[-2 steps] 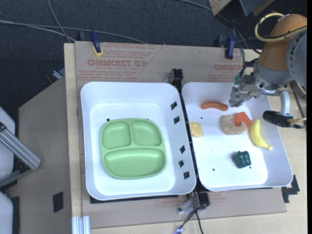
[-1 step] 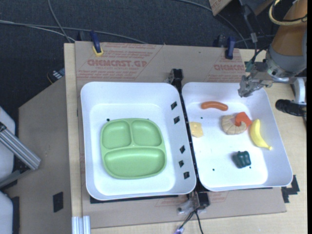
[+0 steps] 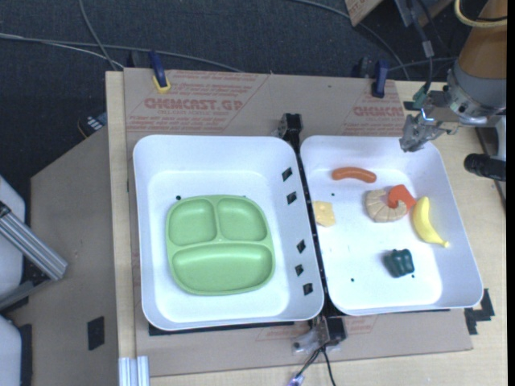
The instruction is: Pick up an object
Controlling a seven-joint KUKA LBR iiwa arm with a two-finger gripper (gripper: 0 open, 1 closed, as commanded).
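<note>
The right bin (image 3: 451,288) holds a red-orange sausage (image 3: 354,174), a tan round cookie (image 3: 381,206) with an orange-red piece (image 3: 400,195) on it, a yellow banana (image 3: 427,223), a pale yellow cheese cube (image 3: 323,214) and a dark green pepper (image 3: 398,262). My gripper (image 3: 412,137) hangs over the bin's far right corner, above and to the right of the sausage, with nothing seen in it.
The left bin (image 3: 153,167) holds a green divided plate (image 3: 219,244). Black clips line the divider between the bins. Blue clamps (image 3: 160,76) grip the cardboard's far edge. Cables and a cardboard box lie beyond the bench.
</note>
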